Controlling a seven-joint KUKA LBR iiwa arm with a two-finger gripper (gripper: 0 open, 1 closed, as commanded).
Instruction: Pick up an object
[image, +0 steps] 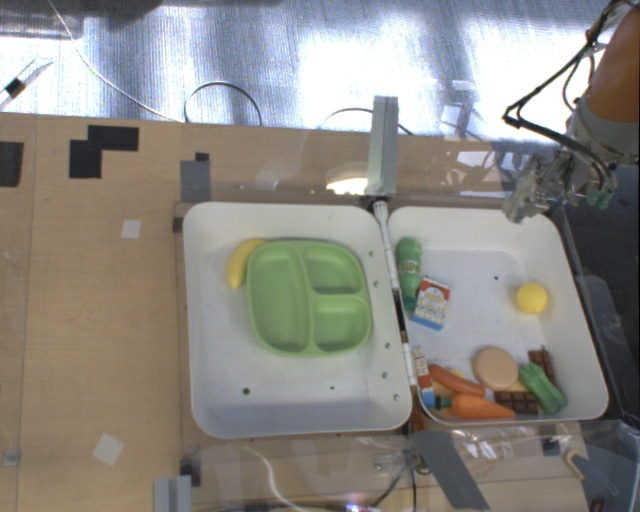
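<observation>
the gripper (528, 196) hangs at the upper right of the frame, over the far rim of the right bin (480, 235); whether it is wide or narrow i cannot tell. the yellow ball (532, 298) lies alone at the bin's right side, well apart from the clutter. it looks light, smooth and likely to roll, so a hold straight across its middle seems best.
</observation>
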